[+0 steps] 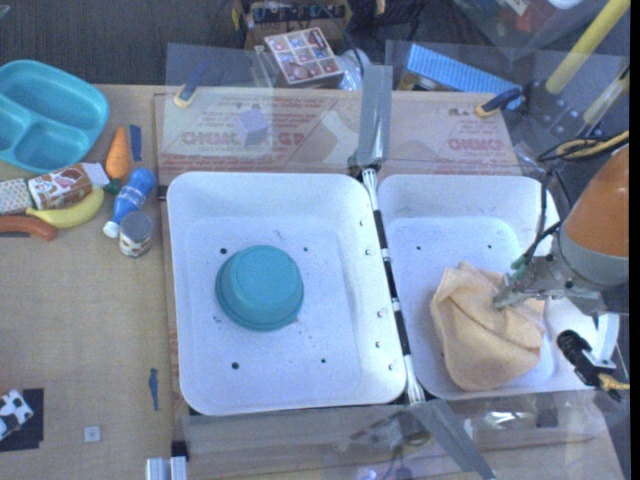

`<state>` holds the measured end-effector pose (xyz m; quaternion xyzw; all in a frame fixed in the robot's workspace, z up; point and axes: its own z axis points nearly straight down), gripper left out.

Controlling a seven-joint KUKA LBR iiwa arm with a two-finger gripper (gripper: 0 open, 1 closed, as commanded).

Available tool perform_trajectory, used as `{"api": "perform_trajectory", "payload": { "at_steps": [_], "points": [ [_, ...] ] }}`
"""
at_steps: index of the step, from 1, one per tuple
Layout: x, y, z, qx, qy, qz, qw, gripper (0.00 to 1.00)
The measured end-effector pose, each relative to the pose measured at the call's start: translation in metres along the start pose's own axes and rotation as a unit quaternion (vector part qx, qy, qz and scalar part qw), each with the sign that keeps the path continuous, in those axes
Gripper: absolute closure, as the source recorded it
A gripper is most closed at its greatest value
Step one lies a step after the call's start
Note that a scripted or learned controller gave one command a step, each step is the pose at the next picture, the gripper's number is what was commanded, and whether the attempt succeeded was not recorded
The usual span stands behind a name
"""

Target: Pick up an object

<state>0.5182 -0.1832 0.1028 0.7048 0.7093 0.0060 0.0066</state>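
A crumpled yellow cloth lies in the right bin, toward its front. My gripper is down at the cloth's upper right edge, touching or just above the fabric, with the grey and orange arm rising behind it at the right. An upturned teal bowl rests in the left bin, left of centre.
On the bench to the left lie a teal divided tray, a carrot, a banana, a small bottle and a tin. Clear panels and boxes stand behind the bins.
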Motion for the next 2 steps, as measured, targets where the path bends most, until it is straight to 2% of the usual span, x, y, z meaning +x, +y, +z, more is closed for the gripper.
{"api": "perform_trajectory", "payload": {
  "at_steps": [1, 2],
  "points": [
    [0.0, 0.0, 0.0, 0.0, 0.0, 0.0, 1.0, 0.0],
    [-0.008, -0.025, 0.011, 0.001, -0.001, -0.039, 0.9992, 0.0]
  ]
}}
